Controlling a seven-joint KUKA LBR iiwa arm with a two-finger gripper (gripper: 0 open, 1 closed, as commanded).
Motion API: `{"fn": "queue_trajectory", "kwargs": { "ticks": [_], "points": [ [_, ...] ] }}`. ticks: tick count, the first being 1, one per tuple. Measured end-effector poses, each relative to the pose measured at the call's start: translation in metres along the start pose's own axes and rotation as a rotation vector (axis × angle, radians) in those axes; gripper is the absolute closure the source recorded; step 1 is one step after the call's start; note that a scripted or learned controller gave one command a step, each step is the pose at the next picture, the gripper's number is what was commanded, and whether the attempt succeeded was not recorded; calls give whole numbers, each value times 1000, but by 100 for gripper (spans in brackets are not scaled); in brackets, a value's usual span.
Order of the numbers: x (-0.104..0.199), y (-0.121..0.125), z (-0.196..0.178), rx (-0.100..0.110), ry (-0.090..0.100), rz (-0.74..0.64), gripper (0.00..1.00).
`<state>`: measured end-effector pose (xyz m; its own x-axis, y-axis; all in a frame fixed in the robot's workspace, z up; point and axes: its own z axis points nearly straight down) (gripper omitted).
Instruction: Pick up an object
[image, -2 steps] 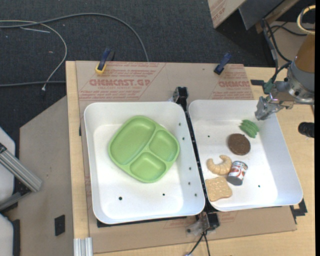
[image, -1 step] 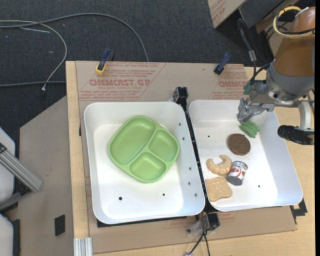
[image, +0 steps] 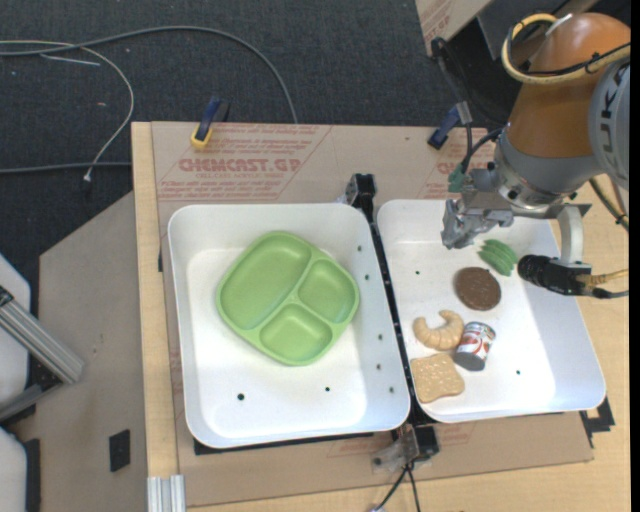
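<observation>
My gripper (image: 462, 232) hangs over the far part of the right bin (image: 560, 385), its metal fingers pointing down with nothing visible between them. A small green leafy toy (image: 499, 256) lies just right of the fingers. Nearer the front sit a round brown cookie (image: 478, 288), a tan croissant (image: 439, 330), a small red and white can (image: 475, 345) on its side and a square cracker (image: 437, 377).
The left bin (image: 200, 400) holds a green three-compartment plate (image: 287, 297). A black clamp (image: 361, 189) sits at the far end of the divider between the bins. Cardboard lies under both bins, with blue clips (image: 208, 122) at its far edge.
</observation>
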<state>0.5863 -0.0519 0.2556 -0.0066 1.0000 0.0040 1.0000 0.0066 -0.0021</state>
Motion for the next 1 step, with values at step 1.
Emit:
{"fn": "queue_trajectory", "kwargs": {
  "ticks": [1],
  "points": [
    [54, 2, 6, 1, -1, 0, 100]
  ]
}}
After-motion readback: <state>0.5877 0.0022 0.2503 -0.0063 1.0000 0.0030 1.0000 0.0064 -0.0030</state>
